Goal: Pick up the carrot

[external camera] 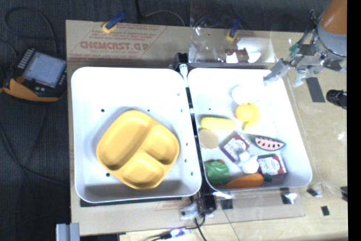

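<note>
The carrot (245, 181) is orange with a small green end and lies flat along the front wall of the right bin (293, 115). It sits between a green pepper (216, 171) on its left and a purple packet (269, 165) just behind its right end. My gripper (280, 71) hangs over the far right corner of the same bin, well away from the carrot and with nothing seen in it. The arm's orange band (341, 8) is at the upper right.
The right bin also holds a yellow banana-like piece (217, 123), a lemon (247, 112), a white egg (242, 93), a watermelon slice (268, 143), a second purple packet (234, 147) and a tan disc (207, 138). A yellow divided dish (138, 148) sits in the left bin (84, 93).
</note>
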### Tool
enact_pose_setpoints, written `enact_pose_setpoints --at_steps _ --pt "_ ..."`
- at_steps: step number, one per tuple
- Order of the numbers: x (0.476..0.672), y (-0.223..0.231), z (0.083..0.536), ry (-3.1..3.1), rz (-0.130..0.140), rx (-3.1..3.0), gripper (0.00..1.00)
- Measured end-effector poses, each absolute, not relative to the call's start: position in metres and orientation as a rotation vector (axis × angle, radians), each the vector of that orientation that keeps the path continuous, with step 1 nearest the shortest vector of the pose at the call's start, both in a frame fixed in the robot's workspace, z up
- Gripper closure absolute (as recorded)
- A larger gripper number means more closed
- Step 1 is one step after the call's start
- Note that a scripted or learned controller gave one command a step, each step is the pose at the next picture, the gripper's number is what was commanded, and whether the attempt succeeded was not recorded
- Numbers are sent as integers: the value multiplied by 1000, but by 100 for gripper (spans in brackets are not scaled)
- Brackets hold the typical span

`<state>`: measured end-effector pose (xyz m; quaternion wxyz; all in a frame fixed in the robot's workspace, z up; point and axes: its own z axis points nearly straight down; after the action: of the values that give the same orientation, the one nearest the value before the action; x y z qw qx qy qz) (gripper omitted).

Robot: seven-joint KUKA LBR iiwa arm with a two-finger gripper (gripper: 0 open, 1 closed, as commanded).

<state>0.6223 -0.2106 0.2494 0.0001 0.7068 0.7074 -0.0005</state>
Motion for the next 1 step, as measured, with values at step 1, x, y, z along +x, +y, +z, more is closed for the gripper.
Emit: enact_pose_setpoints --at_steps 1 --pt "571 -193 107 2165 -4 2281 0"
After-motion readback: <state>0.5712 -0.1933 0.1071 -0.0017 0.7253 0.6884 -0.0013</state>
